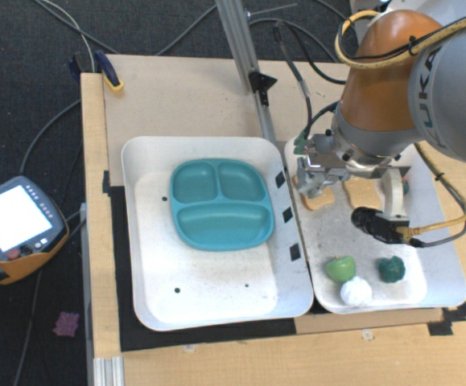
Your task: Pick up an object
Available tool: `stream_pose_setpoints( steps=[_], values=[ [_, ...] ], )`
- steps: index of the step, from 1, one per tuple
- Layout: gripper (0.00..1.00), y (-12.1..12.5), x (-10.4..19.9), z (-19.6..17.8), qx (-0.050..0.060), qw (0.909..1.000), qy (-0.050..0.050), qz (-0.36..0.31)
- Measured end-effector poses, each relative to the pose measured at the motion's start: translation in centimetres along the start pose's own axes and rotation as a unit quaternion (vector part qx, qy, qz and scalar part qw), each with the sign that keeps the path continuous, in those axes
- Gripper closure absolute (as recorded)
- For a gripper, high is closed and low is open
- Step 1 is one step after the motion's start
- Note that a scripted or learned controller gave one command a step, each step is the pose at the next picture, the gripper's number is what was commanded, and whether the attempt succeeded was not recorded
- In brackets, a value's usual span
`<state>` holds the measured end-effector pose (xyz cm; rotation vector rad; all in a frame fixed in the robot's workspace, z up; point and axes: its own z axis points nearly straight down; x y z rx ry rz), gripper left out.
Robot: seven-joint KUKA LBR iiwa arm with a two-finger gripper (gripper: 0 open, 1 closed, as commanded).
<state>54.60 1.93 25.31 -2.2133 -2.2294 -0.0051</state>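
Where the 2 white bins sit side by side, the left bin (148,296) holds a teal 3-compartment plate (220,203), flat, near its middle. Right bin (450,288): gripper (311,185) low over the upper-left corner, close to the wall between the bins. Tan block (321,201) right at the gripper's tip. Cannot tell whether the gripper is open or closed, or has the block. Near the same bin's front edge, well apart from the gripper: green ball (341,268), white ball (356,293) just beside it, dark green lump (391,269) to their right.
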Motion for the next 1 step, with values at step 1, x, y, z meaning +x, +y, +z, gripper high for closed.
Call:
stream_pose_setpoints(
  steps=[1],
  values=[
    [1.00,1.02,5.49,1.74,0.001,1.0000,0.000,0.000]
  ],
)
